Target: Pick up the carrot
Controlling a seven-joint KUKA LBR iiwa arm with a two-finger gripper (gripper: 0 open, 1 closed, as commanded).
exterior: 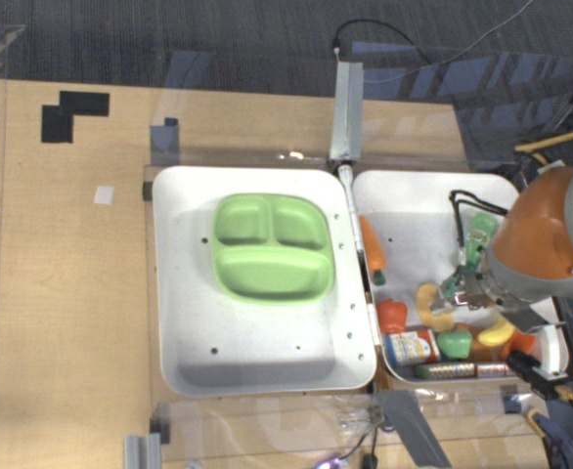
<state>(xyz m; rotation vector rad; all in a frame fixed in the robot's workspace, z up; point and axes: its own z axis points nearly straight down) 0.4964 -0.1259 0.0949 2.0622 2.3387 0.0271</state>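
Clutter fills the near edge of the right bin (404,189): a small labelled carton (411,345) lies on its side in the near left corner, a green pepper-like piece (454,342) sits just beside it toward the arm, and a dark bar with a coloured wrapper (461,369) runs along the near wall. A red piece (392,314) rests just beyond the carton, and a yellow banana-shaped toy (496,334) lies nearer the arm, partly under it. A pale yellow item (429,299) sits close to the gripper (455,299).

Reaching in from the right, the arm (550,237) bends over the bin's right half, its orange band uppermost and its wrist pointing down toward the bin's middle. The gripper hangs low among the items, just over the pale yellow one; whether it is wide, narrow or clasping anything cannot be told from this angle. A green object (481,228) shows beyond the wrist, with a black cable (460,225) looping beside it.

The carrot (372,245) lies against the right bin's left wall, lengthwise along it, well apart from the gripper and untouched.

Beyond that wall, the left bin (184,360) holds a green divided plate (272,245) in its far half.
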